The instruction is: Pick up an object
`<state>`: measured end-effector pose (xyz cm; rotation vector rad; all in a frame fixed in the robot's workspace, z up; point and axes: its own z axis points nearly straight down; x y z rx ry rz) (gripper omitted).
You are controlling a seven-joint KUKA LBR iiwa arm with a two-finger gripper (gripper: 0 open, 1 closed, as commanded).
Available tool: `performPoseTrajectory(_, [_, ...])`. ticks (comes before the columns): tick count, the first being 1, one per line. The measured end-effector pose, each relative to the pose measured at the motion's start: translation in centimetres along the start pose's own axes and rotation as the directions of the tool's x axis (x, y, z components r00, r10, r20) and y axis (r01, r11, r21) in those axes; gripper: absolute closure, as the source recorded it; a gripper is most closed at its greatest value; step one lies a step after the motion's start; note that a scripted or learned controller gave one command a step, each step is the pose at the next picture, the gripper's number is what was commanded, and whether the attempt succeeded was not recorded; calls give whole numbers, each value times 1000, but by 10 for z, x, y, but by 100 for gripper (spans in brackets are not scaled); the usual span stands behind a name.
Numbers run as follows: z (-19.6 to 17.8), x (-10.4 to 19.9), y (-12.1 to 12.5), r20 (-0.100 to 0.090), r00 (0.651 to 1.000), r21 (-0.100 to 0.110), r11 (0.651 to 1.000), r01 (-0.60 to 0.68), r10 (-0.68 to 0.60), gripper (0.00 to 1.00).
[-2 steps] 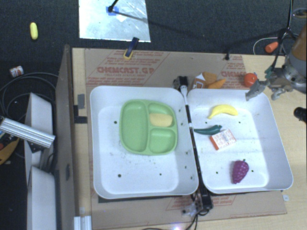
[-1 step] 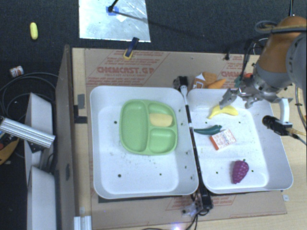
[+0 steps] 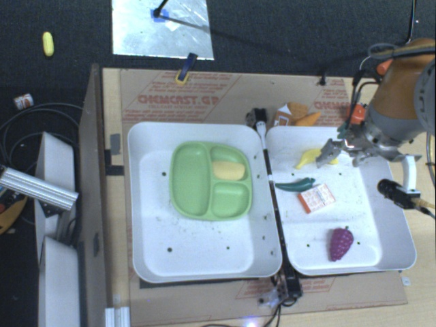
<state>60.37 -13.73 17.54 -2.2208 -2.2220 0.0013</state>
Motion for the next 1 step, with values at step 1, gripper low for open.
performPoseTrajectory(1, [78, 3, 55, 4, 1000, -10, 1000, 7, -7, 0])
